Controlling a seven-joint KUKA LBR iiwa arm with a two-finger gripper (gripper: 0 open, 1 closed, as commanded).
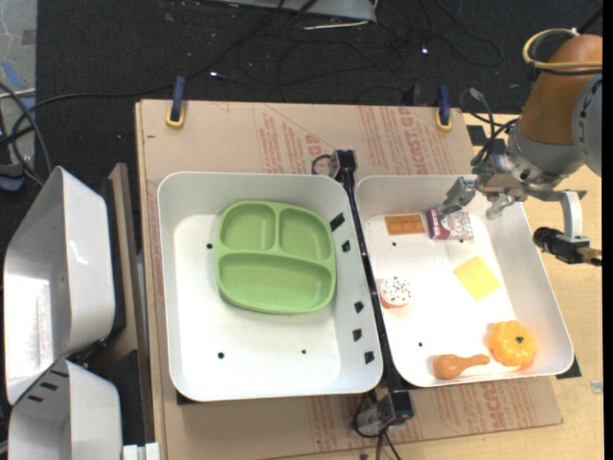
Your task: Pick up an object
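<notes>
The right bin (536,266) holds several small items. A purple and white packet (449,225) lies near its back wall, with an orange waffle-like square (403,224) to its left. A yellow flat square (476,277) lies mid-bin and a pink-speckled round sweet (395,291) sits by the left wall. An orange pumpkin-like toy (510,343) and an orange drumstick shape (458,363) rest at the front. My gripper (477,201) hangs at the bin's back edge, just above and right of the packet. Its fingers stand apart with nothing between them.
The left bin (182,353) carries a green divided plate (276,257). A black divider with clips (359,266) runs between the bins. Two clamps (175,113) hold the cardboard base at the back. White containers (53,266) stand off the bench at left.
</notes>
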